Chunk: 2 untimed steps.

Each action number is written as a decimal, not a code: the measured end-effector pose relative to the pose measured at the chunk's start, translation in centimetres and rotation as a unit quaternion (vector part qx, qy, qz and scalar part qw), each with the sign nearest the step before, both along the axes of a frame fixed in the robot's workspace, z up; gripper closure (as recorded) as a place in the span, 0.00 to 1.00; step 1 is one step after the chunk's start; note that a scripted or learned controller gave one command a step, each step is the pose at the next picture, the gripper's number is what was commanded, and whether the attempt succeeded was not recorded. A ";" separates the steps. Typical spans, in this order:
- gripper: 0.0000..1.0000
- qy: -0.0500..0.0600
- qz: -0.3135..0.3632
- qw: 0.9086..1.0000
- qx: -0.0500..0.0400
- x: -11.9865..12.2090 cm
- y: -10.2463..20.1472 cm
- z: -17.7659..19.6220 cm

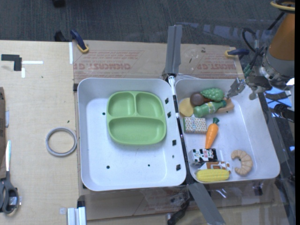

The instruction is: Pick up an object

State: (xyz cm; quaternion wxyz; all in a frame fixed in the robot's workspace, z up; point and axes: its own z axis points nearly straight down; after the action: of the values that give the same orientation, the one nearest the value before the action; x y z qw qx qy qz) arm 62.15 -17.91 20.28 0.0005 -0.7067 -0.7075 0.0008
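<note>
The right bin (262, 139) holds several toy foods. A green leafy piece (212, 94), a brown piece (197, 99), a yellow piece (186, 108) and a green bottle (208, 109) cluster at its far end. Below them lie a cracker block (195, 124) and a carrot (211, 134). A croissant (243, 162), a corn cob (212, 175) and a black-and-white carton (204, 155) sit at the near end. My gripper (243, 91) hangs over the bin's far right corner, just right of the cluster. It is open with nothing between its fingers.
The left bin (93, 153) holds a green divided plate (136, 116). A tape ring (61, 141) and scissors (8, 193) lie on the bench at the left. Blue clamps (79, 41) grip the cardboard behind the bins. A metal divider (172, 55) stands between them.
</note>
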 end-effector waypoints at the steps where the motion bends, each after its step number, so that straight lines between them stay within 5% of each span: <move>1: 0.00 0.000 0.042 0.999 0.000 -3.7 1.8 -11.1; 2: 0.00 -0.001 0.144 0.990 0.000 -7.9 -2.0 -9.5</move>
State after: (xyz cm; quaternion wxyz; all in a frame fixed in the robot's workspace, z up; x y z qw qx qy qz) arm 54.22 -19.90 10.79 0.0003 -0.5978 -0.8017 0.0001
